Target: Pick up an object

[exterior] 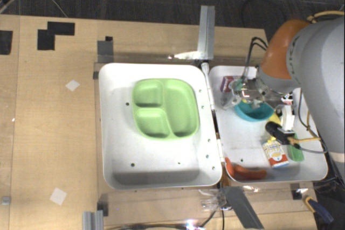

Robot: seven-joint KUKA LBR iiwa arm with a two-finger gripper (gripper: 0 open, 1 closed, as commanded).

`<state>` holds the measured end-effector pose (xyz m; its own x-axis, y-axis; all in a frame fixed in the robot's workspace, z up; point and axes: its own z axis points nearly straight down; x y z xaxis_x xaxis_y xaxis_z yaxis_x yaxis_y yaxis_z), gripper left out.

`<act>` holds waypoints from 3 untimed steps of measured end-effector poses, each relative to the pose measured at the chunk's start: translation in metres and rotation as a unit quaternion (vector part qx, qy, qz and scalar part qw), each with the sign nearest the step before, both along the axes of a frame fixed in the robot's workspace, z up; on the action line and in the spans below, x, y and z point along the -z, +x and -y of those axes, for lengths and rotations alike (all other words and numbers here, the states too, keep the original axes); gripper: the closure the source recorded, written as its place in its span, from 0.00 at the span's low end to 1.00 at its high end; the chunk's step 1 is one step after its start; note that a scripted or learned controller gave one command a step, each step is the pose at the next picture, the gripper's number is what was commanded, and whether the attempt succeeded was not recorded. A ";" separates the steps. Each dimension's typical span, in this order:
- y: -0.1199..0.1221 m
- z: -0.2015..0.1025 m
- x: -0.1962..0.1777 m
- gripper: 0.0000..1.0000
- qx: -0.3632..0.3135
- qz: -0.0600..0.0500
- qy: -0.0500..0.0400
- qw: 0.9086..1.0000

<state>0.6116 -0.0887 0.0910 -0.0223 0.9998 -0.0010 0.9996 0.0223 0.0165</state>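
The grey arm (pixel 318 78) is extended in from the right edge, its orange band (pixel 277 56) turned toward the far side. The gripper (pixel 245 95) is lowered near the tabletop's far right corner.

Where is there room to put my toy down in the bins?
The left bin has bare floor all around the green tray, widest along its near edge. In the right bin, a bare patch lies left of the carton, above the orange thing. Under the gripper it's crowded.
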 end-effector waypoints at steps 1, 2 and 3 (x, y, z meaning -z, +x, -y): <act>0.018 -0.001 0.002 0.00 0.073 -0.016 0.001 0.997; 0.022 -0.014 -0.013 1.00 0.062 -0.014 0.008 0.998; 0.027 -0.085 -0.098 1.00 0.076 -0.003 0.003 0.997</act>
